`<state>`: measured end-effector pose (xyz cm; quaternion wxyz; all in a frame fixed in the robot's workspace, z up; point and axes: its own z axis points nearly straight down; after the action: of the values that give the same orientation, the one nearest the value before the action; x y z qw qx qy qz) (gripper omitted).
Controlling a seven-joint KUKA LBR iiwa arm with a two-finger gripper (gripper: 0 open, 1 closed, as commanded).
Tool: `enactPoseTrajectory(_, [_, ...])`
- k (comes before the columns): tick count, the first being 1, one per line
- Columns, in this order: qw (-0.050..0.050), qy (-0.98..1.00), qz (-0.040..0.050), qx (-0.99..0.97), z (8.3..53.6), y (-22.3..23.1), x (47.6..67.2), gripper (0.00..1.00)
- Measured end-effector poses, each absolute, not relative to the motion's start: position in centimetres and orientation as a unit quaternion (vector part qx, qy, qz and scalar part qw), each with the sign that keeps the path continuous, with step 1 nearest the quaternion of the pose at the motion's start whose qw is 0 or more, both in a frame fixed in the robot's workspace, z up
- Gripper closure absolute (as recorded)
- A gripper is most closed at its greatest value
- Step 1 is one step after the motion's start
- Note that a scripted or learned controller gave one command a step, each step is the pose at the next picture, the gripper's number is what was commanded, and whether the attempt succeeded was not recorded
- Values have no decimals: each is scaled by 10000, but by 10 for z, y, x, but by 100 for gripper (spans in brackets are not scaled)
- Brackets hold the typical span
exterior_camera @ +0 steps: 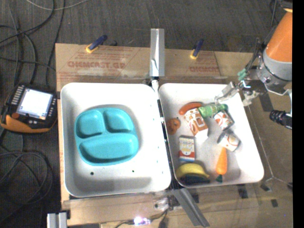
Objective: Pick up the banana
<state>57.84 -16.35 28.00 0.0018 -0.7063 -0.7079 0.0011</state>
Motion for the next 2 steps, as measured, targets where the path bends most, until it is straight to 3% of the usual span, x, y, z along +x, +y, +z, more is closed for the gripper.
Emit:
enactPoseTrajectory(1, [27, -6830, 19, -7304, 181, -86, 517, 0])
enactPoseTrajectory(2, [-58, -7443, -55, -6677, 90, -102, 490, 0])
